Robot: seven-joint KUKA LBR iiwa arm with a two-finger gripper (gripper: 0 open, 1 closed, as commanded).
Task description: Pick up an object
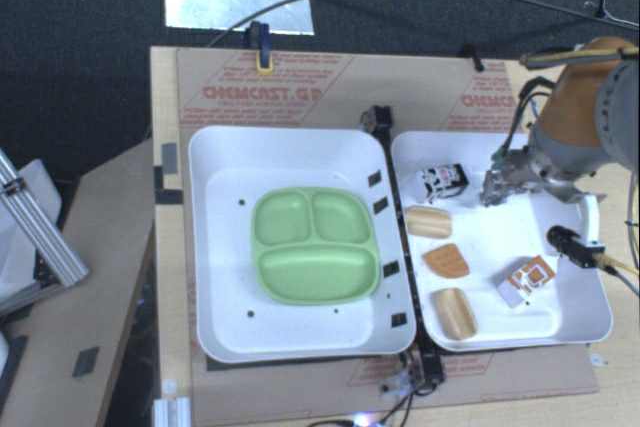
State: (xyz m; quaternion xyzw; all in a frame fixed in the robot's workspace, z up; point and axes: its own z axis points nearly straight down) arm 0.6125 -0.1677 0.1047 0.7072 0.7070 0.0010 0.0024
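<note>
Two white bins side by side on my screen; the left bin (pixel 215 245) carries a green divided plate (pixel 315 245), and I'm taking that plate as my landmark. Right of it, in the right bin (pixel 590 315): a black-and-white packet (pixel 443 180), a pale bread piece (pixel 428 221), an orange-brown piece (pixel 446 261), a tan roll (pixel 456 312) and a small orange-and-white box (pixel 527 278) (farthest from the plate). My gripper (pixel 495 187) hangs just right of the packet; nothing visibly between its tips, and open or closed I cannot tell.
</note>
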